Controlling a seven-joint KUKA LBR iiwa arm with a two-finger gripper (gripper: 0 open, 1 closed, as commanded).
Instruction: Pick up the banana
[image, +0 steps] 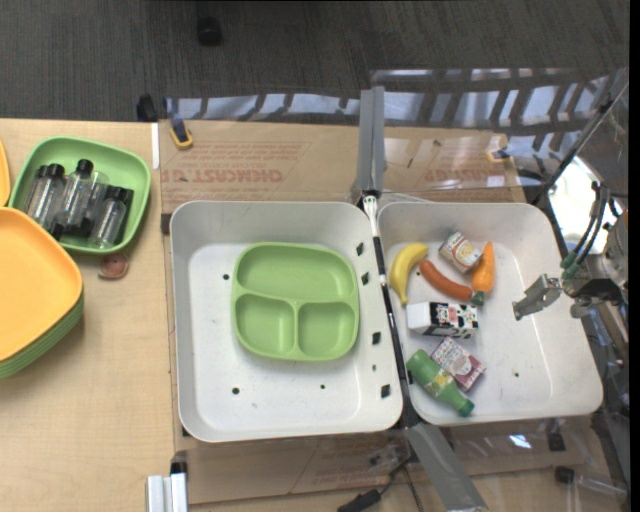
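The yellow banana (404, 270) lies curved in the right bin (530, 375), near its upper left corner and close to the wall shared with the left bin. An orange-red sausage (445, 280) lies just to its right. My gripper (538, 296) hangs over the right side of the right bin, well to the right of the banana and apart from every object. Nothing is held in it.
Around the banana lie a small can (460, 250), a carrot (484, 268), a black-and-white carton (443, 317), a green bottle (437, 381) and a pink packet (459, 362). The left bin (205, 400) holds a green divided plate (296, 301). On the bench at left sit a green tray of vials (82, 193) and orange plates (35, 300).
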